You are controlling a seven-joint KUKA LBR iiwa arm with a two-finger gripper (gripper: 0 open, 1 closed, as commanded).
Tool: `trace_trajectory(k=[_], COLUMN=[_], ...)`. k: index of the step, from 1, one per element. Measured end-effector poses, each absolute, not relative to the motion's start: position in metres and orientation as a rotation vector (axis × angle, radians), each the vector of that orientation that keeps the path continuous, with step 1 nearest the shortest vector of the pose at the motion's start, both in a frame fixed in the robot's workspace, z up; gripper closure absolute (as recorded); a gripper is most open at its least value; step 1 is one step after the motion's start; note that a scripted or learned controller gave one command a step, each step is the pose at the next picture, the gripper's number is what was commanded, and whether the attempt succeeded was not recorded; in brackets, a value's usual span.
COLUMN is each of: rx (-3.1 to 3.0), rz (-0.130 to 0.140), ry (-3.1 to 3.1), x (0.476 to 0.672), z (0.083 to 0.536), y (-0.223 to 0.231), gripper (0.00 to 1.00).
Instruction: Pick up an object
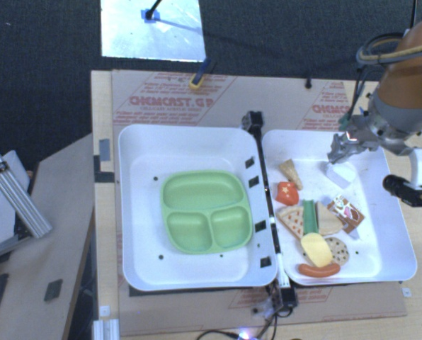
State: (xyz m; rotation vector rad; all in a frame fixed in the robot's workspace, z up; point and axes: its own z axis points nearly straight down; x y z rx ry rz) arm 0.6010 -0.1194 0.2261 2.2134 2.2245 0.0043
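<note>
gripper (343,149) hovers over right bin (395,261) near a white block (340,171), finger state unclear, can't tell any hold.

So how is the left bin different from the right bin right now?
The left bin holds one thing, a green divided tray lying flat near its middle; the right bin holds a scatter of small toy food pieces. The gripper hangs over the right bin's far end, while the left bin has no arm above it. Both are shallow, white and sit side by side.
</note>
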Motion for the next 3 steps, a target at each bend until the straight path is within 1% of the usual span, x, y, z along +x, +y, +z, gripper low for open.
trace_trajectory(k=[2, 3], rx=[2.209, 2.209], rz=[0.006, 0.007], ry=[2.232, 2.232], x=[0.631, 0.642], z=[0.211, 0.229], y=[-0.012, 0.043], gripper=[1.0, 1.0])
